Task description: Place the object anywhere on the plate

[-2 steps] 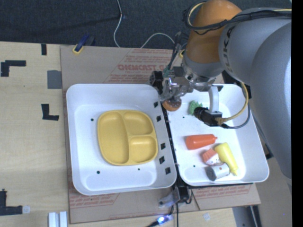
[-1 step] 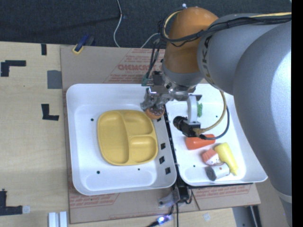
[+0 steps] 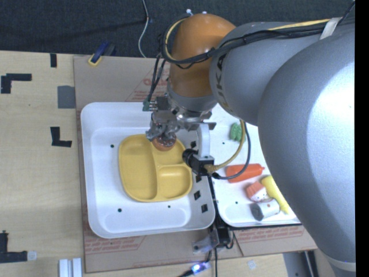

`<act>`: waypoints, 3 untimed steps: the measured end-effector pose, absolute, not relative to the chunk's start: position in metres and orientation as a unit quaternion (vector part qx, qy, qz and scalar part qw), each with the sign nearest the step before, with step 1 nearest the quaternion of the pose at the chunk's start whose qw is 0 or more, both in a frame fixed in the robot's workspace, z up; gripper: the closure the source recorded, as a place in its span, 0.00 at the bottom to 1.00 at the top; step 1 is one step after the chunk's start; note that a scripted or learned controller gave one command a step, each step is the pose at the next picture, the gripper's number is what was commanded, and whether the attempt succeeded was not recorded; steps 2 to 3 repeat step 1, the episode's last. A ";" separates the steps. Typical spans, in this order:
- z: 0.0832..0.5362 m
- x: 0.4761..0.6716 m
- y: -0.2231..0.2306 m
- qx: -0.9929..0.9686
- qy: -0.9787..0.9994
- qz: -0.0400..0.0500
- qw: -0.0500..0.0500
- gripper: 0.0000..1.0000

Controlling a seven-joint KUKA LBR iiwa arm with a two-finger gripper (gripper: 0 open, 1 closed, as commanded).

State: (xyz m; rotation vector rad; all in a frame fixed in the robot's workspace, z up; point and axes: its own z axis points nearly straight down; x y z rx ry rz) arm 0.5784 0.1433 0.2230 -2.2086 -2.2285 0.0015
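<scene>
A yellow divided plate (image 3: 153, 169) lies in the left white bin (image 3: 104, 212). My gripper (image 3: 162, 134) hangs under the orange-banded wrist, over the plate's far right rim. A small reddish-brown object (image 3: 164, 144) peeks out right beneath the gripper, at the edge of the plate's upper compartment. The gripper hides most of the object, so whether it is held or resting on the plate is unclear.
The right bin (image 3: 242, 215) holds a green piece (image 3: 236, 132), an orange carrot (image 3: 244, 170), a yellow banana-like item (image 3: 275, 194), a small white and orange item (image 3: 258, 192) and a grey piece (image 3: 264, 211). The grey arm covers the view's right side.
</scene>
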 end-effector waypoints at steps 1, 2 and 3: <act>0.223 0.579 0.139 -0.706 -0.708 0.001 0.001 0.00; 0.223 0.579 0.139 -0.706 -0.708 0.001 0.001 0.00; 0.223 0.579 0.139 -0.706 -0.708 0.001 0.001 0.00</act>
